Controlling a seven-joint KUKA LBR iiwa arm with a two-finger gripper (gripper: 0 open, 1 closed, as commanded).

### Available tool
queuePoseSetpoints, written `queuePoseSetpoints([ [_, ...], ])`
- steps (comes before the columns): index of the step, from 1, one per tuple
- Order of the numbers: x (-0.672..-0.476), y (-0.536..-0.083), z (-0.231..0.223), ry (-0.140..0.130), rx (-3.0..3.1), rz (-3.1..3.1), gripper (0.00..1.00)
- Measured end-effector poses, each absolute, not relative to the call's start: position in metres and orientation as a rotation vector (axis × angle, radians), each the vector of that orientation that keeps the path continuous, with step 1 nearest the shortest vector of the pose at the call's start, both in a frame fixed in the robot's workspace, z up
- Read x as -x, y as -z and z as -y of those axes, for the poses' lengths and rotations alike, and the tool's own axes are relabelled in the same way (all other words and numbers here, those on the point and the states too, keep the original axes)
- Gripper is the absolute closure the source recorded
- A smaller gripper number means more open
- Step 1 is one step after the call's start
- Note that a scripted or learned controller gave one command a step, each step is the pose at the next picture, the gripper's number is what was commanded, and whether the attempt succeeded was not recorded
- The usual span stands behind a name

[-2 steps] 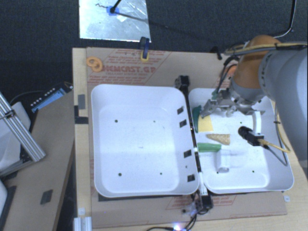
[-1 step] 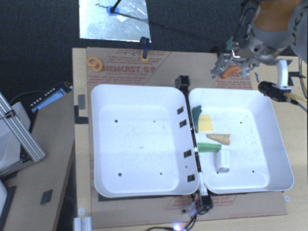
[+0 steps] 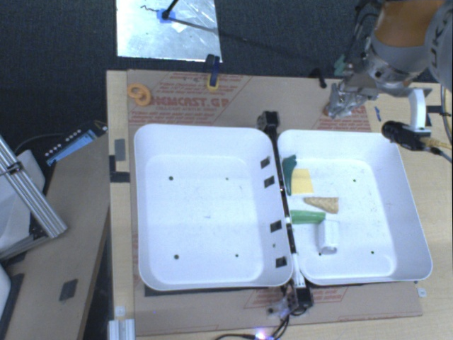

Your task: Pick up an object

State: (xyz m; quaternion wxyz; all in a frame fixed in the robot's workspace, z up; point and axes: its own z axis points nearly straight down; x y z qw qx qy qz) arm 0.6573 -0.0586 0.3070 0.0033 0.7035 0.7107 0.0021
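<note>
Five small items close together along the left side of the right bin (image 3: 396, 190). Gripper (image 3: 345, 106) above that bin's far rim, open or closed impossible to tell. Best to pick the white cylinder (image 3: 327, 236) at the cluster's near end and descend squarely over it.

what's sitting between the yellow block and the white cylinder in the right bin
In the camera view, between the yellow block and the white cylinder lie a tan triangular piece and, below it, a green stick.
</note>
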Motion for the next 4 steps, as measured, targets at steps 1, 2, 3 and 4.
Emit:
queuePoseSetpoints([
  [1, -0.624, -0.437, -0.015, -0.023, -2.200, -2.229, 1.00],
  [2, -0.587, -0.473, -0.062, -0.011, -2.208, -2.231, 1.00],
  [3, -0.555, -0.508, -0.097, -0.010, -2.210, -2.229, 1.00],
  [4, -0.524, -0.531, -0.124, -0.006, -2.213, -2.227, 1.00],
])
